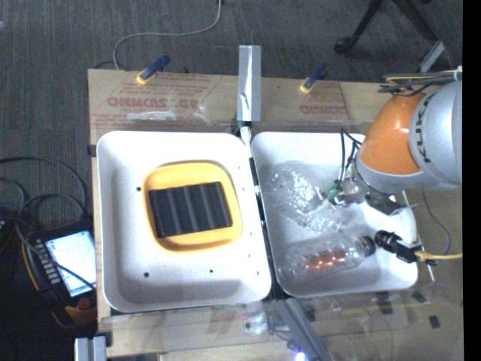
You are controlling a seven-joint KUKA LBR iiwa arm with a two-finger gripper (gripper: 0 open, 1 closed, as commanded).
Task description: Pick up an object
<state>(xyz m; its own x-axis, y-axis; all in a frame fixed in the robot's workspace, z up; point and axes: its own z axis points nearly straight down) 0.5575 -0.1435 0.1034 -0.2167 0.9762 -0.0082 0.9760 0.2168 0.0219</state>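
The gripper (340, 192) hangs low over the right bin (391, 277), toward its far right part, and most of it is hidden under the arm's orange band (391, 145) and grey wrist, so I cannot tell how it is set or whether anything is in it. Just left of it, touching or nearly so, lies a crumpled clear plastic wrapper (301, 194), glossy and shapeless against the white floor. Nearer the front of the same bin rests a clear bottle (334, 256) on its side, reddish contents inside and a dark cap pointing right. In the left bin (120, 277), well apart from the arm, sits a yellow tray with a dark ribbed insert (192, 205), lying flat. The likely target seems to be the wrapper, and that is the risk: thin film gives way under a pinch, so the grip may close on a loose fold that slips free on lifting. Transparent material on white is also hard to locate, so the descent may land beside it. A further hazard is the bottle, which is round and could roll if the wrapper drags across it.
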